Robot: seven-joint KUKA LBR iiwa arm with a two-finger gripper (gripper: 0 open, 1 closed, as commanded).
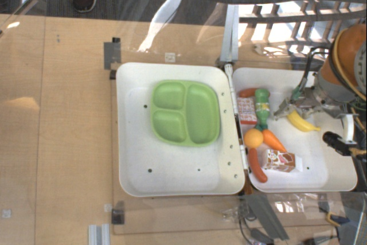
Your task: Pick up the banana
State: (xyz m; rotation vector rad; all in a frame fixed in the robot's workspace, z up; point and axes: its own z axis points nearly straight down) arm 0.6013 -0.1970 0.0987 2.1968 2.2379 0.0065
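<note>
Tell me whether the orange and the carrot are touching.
Touching. The camera view shows the orange pressed against the carrot, with no gap between them in the right bin.

Bright even light; window glare streaks on bench (166, 14) top; sharp focus, soft shadows

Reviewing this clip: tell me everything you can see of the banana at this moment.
The banana is small, yellow and smooth, plastic-looking like a toy. It lies flat on the floor of the right bin, gently curved, running from upper left down to lower right. It sits in the bin's upper right part, apart from the green bottle and carrot to its left. The gripper is right above its upper end; whether they touch cannot be told.
</note>
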